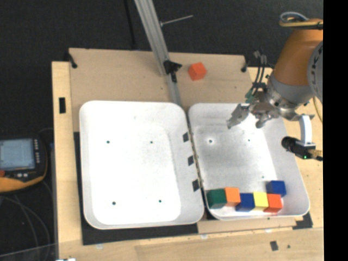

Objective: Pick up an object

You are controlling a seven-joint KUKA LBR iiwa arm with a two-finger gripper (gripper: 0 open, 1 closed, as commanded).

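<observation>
My gripper (249,117) hangs spread and holding nothing over the far end of the right bin (288,140), while the 6 blocks (246,198) lie in a row along its near wall, leaving bare floor between but little room beside that rim.

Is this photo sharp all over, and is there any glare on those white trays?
Camera view: mostly sharp; the blocks in the right bin have crisp edges, while the end effector looks slightly soft. Both bins are bright, the left bin nearly washed out. The floor around the bench is very dark.
</observation>
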